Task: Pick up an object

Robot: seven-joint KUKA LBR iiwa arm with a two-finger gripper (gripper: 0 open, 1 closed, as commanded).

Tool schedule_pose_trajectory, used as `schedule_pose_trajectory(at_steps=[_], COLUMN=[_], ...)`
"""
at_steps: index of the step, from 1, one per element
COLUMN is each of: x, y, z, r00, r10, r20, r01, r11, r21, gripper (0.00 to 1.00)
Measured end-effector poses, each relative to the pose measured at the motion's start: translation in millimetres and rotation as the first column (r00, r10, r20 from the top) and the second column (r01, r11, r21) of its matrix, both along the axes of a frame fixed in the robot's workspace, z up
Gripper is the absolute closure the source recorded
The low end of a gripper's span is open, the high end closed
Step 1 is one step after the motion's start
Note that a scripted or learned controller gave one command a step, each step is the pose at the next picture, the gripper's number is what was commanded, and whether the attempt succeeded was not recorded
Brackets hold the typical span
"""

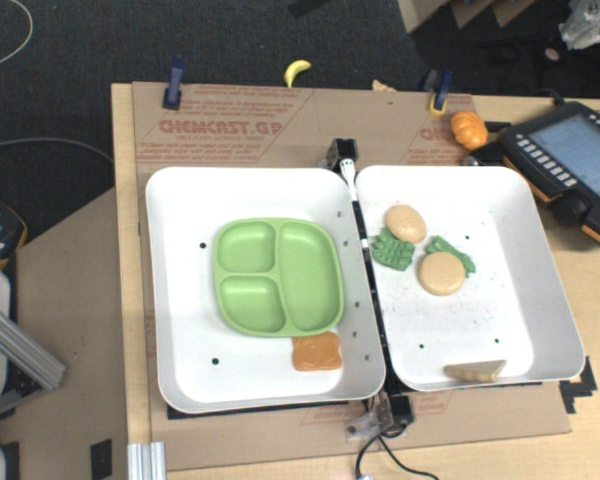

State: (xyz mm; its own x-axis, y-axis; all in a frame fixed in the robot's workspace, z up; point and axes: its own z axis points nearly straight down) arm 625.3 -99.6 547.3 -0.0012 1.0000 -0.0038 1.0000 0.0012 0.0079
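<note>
- Two bins are sitting side by side; I'm seeing a green tray (280,276) and an orange piece (316,352) in the left bin (175,268).
- Two buns (405,222) (442,274) are lying among green leaves (391,252) in the right bin (510,268).
- I'm unable to tell the gripper's state.

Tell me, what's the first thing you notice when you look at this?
The big green divided plate in the left bin stands out first, with an orange piece just below it. In the right bin, two tan round pieces sit beside green leafy bits.
</note>
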Motion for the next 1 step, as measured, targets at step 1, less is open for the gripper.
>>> schedule_pose_trajectory(at_steps=[1], x=[9.1], y=[28.3], z=[-124.7], r00=[1.0], r10=[0.001], r20=[-0.02], r01=[-0.001], r11=[1.0], r21=[0.006], gripper=[1.0])
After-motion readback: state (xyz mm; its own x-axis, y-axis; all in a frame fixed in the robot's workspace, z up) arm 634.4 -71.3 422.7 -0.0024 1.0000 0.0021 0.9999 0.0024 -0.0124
